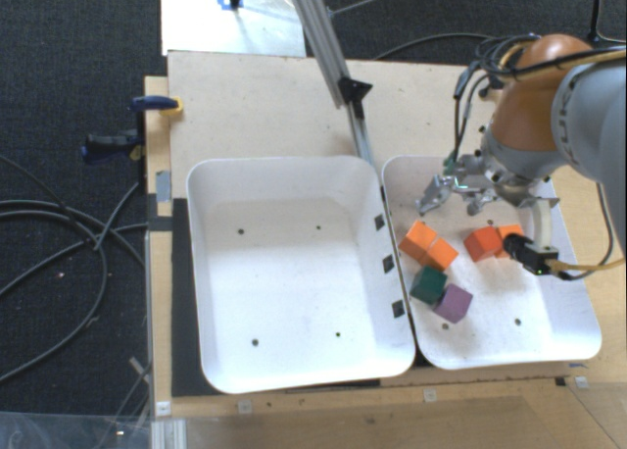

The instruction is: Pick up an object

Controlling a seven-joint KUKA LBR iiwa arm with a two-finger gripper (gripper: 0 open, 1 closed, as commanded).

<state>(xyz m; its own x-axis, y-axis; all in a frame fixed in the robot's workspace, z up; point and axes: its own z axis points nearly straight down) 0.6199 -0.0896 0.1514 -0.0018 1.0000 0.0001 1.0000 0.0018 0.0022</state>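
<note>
While the grey arm (pixel 588 114) leans in over the right-hand bin (pixel 549 339), its orange band (pixel 534 94) and thick wrist cover most of that bin's far end, so whatever sits under them is lost from where I stand. The gripper (pixel 458 192) shows as a tangle of silvery metal parts just below the wrist, hanging above the bin's upper left area. One bright prong juts out toward the divide between the bins, but the rest blurs into the wrist housing, and I cannot tell whether it is released or clenched; nothing can be made out between its parts.

Just below the gripper and a touch toward the bin divide lies an orange block (pixel 429 245), tilted on the white floor. Beyond that, further from the gripper, a dark green block (pixel 428 285) touches or nearly touches a purple block (pixel 454 303) beside it. Off to the gripper's other side, under the arm, a second orange block (pixel 485 242) sits next to a black fitting (pixel 529 256) with a yellowish cable; that fitting overlaps the block's edge, so its full shape is hard to read.

The left-hand bin (pixel 211 280) lies well apart from the gripper. A slanted metal pole (pixel 323 35) crosses the bench (pixel 255 104) behind it and is cut off at the top of the view.
</note>
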